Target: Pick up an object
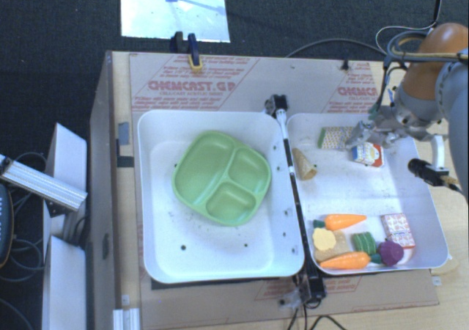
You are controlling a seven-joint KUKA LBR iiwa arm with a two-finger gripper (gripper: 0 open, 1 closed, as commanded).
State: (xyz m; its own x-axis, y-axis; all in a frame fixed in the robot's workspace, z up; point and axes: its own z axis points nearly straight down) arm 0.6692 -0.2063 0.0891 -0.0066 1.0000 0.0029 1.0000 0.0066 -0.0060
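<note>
Bench [220, 83]: a brown board with red print, carrying two shallow white bins side by side.
Left bin [165, 248]: holds one thing, a green plate.
Right bin [425, 211]: holds the small items; most are crowded along its near edge, a few lie toward the far end.
Arm [429, 79]: grey with an orange band, reaching in from the right over the far right corner of the right bin.
Green plate [222, 177]: pale green, rounded square, divided into three sections, lying flat in the middle of the left bin and turned at a slant to the bin's walls.
Jaws [370, 136]: low over the far end of the right bin, right above the carton; whether they are spread or pressed together I cannot tell.
Carton [366, 153]: small white pack with red and blue marks, at the far end of the right bin just under the jaws; its long axis runs roughly left to right, slightly tilted.
Checked box [334, 137]: just left of the carton.
Cone [303, 164]: tan, by the divider.
Carrots [344, 221]: two orange ones lying left to right near the front.
Purple piece [390, 252]: at the near edge, beside a green piece [364, 242].
</note>
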